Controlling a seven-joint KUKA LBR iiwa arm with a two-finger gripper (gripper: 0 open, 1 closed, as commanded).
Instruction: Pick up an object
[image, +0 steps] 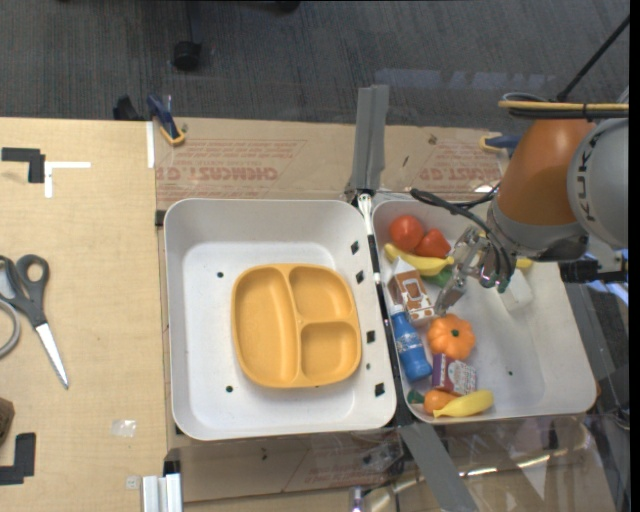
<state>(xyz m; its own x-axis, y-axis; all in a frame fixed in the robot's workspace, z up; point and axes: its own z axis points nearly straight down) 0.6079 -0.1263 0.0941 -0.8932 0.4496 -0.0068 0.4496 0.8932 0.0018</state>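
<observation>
Dark carpet lies beyond the wooden bench (80, 250), where we see one pair of scissors (35, 310) well to the left of the left bin (190, 320). That bin holds one yellow divided plate (297, 325). To its right, touching it, the right bin (545, 360) carries the pickable clutter: two red tomatoes (417, 237), two yellow bananas, one at (420, 263) and one at (466, 404), one brown carton (410, 293), one blue bottle (408, 345), one orange pumpkin (451, 338) and one small packet (458, 376).

We judge the step to be the approach: the gripper (478, 268) hovers over the right bin's upper middle, beside the upper banana, with nothing between its fingers. We cannot tell whether they are spread or closed. Next it must settle on one item, lower squarely over it and close without nudging its neighbours.
</observation>
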